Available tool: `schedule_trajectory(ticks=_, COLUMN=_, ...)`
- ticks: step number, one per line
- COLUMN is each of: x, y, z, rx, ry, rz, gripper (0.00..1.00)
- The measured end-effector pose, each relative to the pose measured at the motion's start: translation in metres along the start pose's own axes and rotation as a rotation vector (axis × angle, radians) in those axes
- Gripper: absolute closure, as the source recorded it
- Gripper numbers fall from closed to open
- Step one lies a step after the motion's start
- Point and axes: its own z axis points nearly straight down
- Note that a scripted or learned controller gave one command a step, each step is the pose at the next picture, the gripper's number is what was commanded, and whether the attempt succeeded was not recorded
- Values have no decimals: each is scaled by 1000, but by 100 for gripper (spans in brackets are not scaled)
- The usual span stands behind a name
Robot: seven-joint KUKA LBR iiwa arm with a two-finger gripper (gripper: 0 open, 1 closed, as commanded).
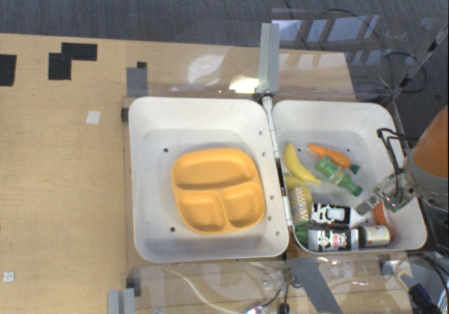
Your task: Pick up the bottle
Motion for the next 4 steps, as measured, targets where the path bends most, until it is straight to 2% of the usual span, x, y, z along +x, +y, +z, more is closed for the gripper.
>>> schedule_trajectory(ticks=1, x=-1, y=3, z=-12, rx=-6, ry=-5, rz=1, gripper=100)
schedule_trajectory(ticks=2, x=-22, y=30, z=10, rx=-3, ry=-5, rz=-262, gripper=100)
schedule_trajectory(ticks=3, x=-13, y=17, z=9, rx=-5, ry=-14, rz=-753, gripper=100)
schedule_trajectory(ticks=4, x=-9, y=19, z=9, rx=-2, ry=-17, rz=-1185, gripper=100)
